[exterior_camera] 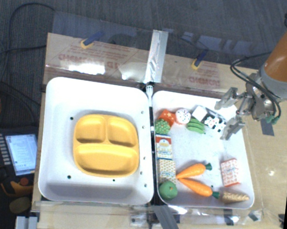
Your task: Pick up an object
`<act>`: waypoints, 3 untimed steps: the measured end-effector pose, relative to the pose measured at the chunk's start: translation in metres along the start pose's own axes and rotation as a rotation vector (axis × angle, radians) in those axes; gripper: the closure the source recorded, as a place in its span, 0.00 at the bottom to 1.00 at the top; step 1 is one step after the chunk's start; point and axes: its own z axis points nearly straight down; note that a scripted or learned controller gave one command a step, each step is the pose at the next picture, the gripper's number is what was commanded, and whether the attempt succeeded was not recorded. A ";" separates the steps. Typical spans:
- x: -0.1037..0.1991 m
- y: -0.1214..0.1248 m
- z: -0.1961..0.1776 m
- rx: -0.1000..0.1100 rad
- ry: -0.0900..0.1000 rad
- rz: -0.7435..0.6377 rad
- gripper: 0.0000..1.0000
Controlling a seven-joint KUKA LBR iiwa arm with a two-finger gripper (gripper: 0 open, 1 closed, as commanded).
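My gripper hangs open over the back right corner of the right bin, with nothing between its fingers. Just left of it lies a black-and-white spotted toy, beside a green pepper, a white dotted ball and a red tomato. Two orange carrots lie toward the front, with a green round fruit, a red-and-white packet and a waffle cone. Two small cartons lie along the left wall.
The left bin holds a yellow divided plate. A metal divider post stands behind the two bins. Cables and a tablet lie off the bench to the left.
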 end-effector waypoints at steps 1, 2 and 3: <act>0.064 -0.022 0.120 -0.001 0.004 0.021 0.00; 0.088 0.026 0.150 0.005 -0.010 -0.078 0.00; 0.111 0.063 0.148 0.006 -0.019 -0.142 0.00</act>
